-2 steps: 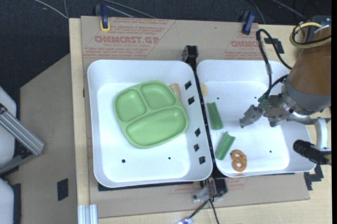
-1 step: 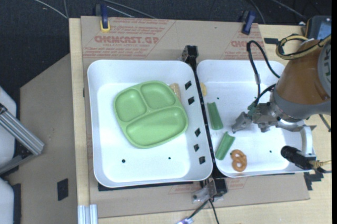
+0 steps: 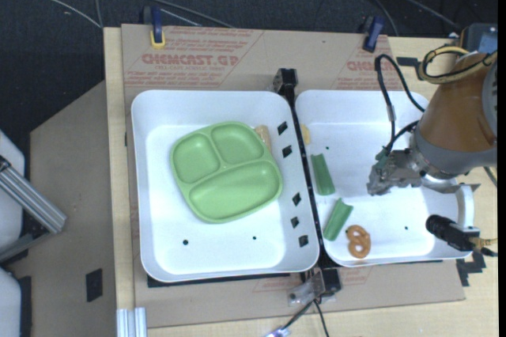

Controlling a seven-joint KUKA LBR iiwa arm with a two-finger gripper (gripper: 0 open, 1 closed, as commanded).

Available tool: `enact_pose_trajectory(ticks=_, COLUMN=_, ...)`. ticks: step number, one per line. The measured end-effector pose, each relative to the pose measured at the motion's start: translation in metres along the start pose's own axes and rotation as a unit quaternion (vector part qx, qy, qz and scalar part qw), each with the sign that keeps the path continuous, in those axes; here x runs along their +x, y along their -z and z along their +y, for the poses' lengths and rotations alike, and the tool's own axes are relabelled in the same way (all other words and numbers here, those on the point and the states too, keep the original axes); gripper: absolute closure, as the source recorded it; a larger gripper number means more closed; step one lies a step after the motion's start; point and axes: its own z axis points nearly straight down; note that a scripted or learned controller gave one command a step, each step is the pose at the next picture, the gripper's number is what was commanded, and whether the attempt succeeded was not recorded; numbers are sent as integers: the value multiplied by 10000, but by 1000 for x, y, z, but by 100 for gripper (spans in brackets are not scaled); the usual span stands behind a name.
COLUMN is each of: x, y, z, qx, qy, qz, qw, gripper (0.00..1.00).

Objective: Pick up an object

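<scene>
In the right bin [image 3: 411,110], a pretzel [image 3: 358,240] lies nearest, then two green sticks [image 3: 337,217] and [image 3: 322,173]. The gripper [image 3: 385,177] hangs above the bin floor, holding nothing visible. A green divided plate [image 3: 227,170] fills the left bin [image 3: 150,169].

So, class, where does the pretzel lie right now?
The pretzel lies in the right bin, near its front edge, just right of the lower green piece.
</scene>
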Motion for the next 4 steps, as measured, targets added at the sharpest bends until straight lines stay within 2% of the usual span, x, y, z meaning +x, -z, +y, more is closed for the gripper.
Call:
enact_pose_trajectory(ticks=2, x=1, y=117, z=-1, qx=-35, qy=13, qz=-15, qw=10000, gripper=100)
enact_pose_trajectory(ticks=3, x=43, y=106, z=36, qx=-9, qy=34, qz=-1, qw=10000, gripper=100)
enact_pose_trajectory(ticks=4, x=87, y=99, z=54, qx=-5, qy=32, qz=1, qw=10000, gripper=100)
